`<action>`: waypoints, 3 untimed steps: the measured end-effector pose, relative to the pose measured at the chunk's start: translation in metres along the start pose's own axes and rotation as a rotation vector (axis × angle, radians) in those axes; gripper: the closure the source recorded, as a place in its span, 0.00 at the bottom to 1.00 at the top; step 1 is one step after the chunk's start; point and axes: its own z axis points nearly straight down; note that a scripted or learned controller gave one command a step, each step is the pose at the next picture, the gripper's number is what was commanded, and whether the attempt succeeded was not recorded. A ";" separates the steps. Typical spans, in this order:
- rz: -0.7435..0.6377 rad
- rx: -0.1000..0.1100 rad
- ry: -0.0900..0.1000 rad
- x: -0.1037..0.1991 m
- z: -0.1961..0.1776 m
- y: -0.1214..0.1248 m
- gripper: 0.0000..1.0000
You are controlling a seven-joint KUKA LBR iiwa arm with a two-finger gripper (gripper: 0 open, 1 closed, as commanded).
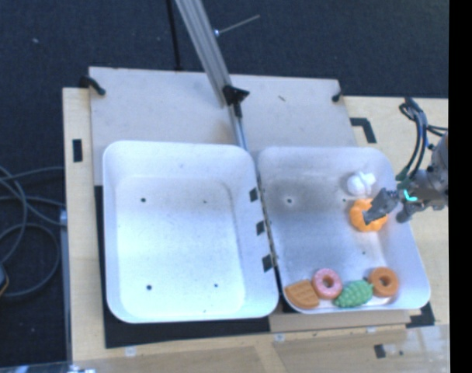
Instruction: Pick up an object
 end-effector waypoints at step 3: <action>0.001 0.004 0.001 -0.006 0.099 0.004 0.00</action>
